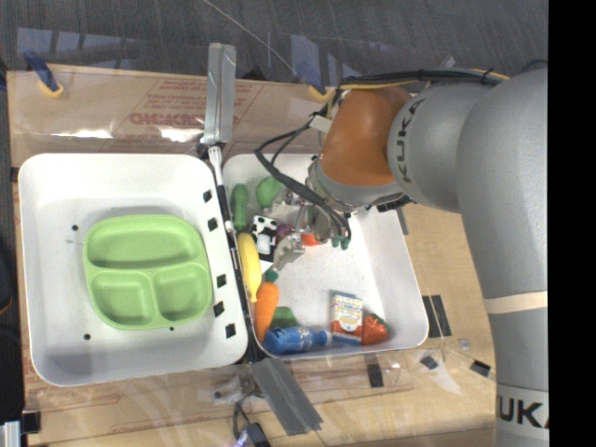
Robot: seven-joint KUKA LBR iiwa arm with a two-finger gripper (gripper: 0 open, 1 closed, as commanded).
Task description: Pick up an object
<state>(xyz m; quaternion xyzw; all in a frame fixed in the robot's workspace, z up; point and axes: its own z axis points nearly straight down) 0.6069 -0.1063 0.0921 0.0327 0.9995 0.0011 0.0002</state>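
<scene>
A: What sits in the left bin (37, 250)?

B: A green divided tray (147, 270), lying flat near the middle, on the table (447, 250) that carries both bins.

A: And the right bin (396, 277)?

B: Along its left wall, from far to near: green vegetables (256, 196), a yellow banana (249, 263), an orange carrot (265, 307). At the near edge lie a blue bottle (296, 340), a small carton (346, 314) and a red-orange toy (374, 329) just beside it. A black-and-white toy (265, 230) lies near the banana.

A: Where is the gripper (300, 240)?

B: Low over the far left part of the right bin, just beside the black-and-white toy, under the orange band (358, 138).

A: Are the fingers wide or narrow?

B: I cannot tell; cables and wrist parts clutter that spot, and nothing is clearly held.
</scene>
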